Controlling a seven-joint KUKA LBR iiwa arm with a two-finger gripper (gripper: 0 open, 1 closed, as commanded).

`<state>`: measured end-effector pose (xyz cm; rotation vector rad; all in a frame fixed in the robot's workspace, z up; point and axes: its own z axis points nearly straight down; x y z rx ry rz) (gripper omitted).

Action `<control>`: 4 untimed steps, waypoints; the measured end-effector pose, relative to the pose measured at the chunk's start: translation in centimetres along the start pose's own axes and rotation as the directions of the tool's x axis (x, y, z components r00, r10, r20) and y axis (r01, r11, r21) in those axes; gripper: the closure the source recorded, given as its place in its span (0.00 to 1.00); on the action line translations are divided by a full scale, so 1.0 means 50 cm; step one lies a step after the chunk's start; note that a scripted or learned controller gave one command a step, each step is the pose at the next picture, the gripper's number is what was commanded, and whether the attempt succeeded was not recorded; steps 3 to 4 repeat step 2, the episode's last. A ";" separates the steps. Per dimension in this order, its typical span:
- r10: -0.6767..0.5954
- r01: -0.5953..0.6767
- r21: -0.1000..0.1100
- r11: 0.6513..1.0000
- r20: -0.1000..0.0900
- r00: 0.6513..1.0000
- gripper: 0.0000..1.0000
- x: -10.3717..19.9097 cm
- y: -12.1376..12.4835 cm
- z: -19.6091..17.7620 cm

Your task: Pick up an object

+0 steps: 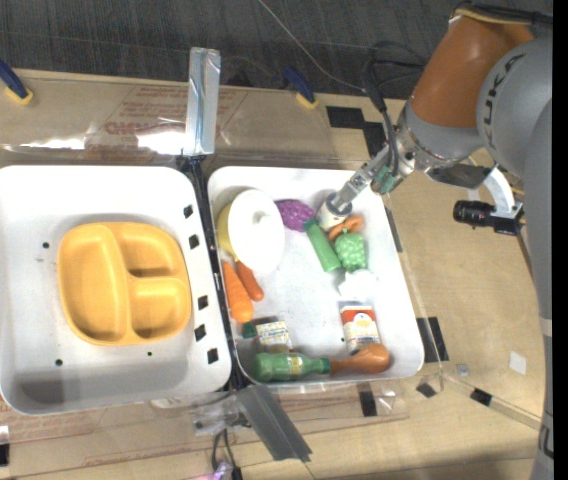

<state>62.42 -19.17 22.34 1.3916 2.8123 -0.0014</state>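
We see the tool [338, 208] lowered into the far right part of the right-hand shallow white plastic bin [404, 298], its tip down among the toy food; whether it is spread or pressed together we cannot tell, nor whether anything is caught in it. Right at its tip lie a small orange and white piece [345, 226] and, just nearer the camera, a green cucumber-like stick [321, 246] beside a knobbly green broccoli-like lump [353, 252]. Just left of the tool sits a purple rounded toy vegetable [295, 212], and beyond that a white domed lid-like object [256, 230] resting over a yellow rounded piece [224, 226]. Further left and nearer, we count two orange carrot-like sticks [241, 288] lying together by the bin's left wall. Nearer the camera from the tool stands one small white bottle with a red and orange label [359, 320], and along the near wall lie one green bottle on its side [286, 366], one orange sausage-shaped piece [361, 361] and one small printed box [271, 334]. Well left of the tool, the second shallow white plastic bin [14, 268] holds one yellow divided plastic tray [124, 280]. Both bins rest on the brown table [464, 298].
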 end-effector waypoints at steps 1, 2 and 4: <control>0.256 -0.256 0.005 0.967 -0.006 0.967 1.00 0.076 -0.077 0.097; 0.415 -0.415 0.007 0.910 -0.007 0.910 1.00 0.157 -0.010 0.102; 0.415 -0.415 0.007 0.910 -0.007 0.910 1.00 0.157 -0.010 0.102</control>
